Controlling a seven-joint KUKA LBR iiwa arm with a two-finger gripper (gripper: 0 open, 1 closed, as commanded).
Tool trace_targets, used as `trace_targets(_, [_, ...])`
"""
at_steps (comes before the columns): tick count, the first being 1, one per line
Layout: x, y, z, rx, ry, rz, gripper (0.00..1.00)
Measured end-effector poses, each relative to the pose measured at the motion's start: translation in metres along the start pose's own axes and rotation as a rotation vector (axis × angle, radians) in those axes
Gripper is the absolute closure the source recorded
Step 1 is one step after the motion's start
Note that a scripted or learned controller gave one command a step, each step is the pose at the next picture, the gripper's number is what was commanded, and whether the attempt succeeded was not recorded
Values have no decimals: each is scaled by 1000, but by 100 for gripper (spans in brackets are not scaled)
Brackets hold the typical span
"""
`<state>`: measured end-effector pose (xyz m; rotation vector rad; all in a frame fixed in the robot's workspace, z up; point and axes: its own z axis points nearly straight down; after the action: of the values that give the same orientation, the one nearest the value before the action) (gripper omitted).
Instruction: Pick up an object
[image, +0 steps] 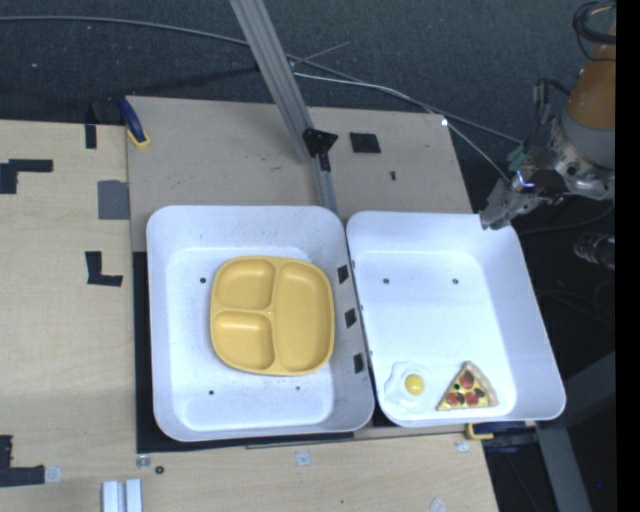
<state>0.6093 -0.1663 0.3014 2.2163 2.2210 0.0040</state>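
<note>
So the arm is parked way off at the upper right of the frame, with the gripper hanging just past the top right corner of the right bin. It's small and dark against the background there, so honestly I can't tell what state the tool is in, wide or narrow. Nothing visible in it that I can make out.

What's on offer to pick: the left bin has a yellow divided plate sitting roughly in the middle, three compartments, lying flat. The right bin has two little toy food pieces down in its lower right corner: a fried egg and a pizza slice, just beside each other, both pretty much against the bin's bottom wall. The rest of that bin's floor is bare white.

My read is that the arm sits out of the way like that so the overhead camera gets an unobstructed look at both bins before a grasp gets chosen. So I'd call this the very start of the task, nothing lifted yet.

If it goes for the egg or pizza, the tricky bit is that they're flat, thin, and tucked into the corner, so the fingers could bump the bin wall or just scrape over the top. The plate is out in the open but wide and flat, so it would probably need a rim grab. Either way it's a long reach down and left from where the gripper hangs now.
</note>
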Motion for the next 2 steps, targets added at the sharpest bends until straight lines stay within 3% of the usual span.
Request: trace_targets(2, [108,-2,5,6,2,-4,100])
